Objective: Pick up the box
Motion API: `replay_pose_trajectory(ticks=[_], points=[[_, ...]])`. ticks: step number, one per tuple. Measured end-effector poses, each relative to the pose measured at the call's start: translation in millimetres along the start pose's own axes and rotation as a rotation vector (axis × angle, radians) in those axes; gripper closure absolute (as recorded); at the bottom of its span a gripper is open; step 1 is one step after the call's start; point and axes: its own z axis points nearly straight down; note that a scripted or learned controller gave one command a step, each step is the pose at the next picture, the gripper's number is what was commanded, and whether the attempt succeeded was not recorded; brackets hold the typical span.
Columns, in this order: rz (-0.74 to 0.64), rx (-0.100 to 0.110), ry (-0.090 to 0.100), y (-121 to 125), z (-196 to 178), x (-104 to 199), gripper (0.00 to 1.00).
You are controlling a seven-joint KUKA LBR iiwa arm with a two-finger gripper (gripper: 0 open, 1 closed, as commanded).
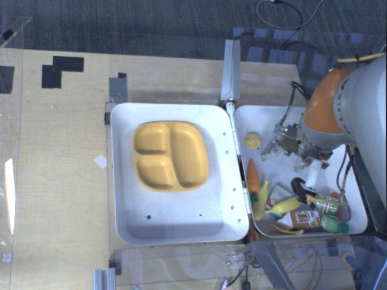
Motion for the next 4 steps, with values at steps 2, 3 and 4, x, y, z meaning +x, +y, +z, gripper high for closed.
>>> replay_pose_trajectory(ticks=[2,3,4], points=[[0.037,0.001,-0.004,39.7,1.3,2.9,0.00],[-0.085,0.000,-0.002,-11.2,-0.6,-26.0,0.00],[0.045,-0.001,-0.004,-34.0,-1.2,-88.3,0.00]])
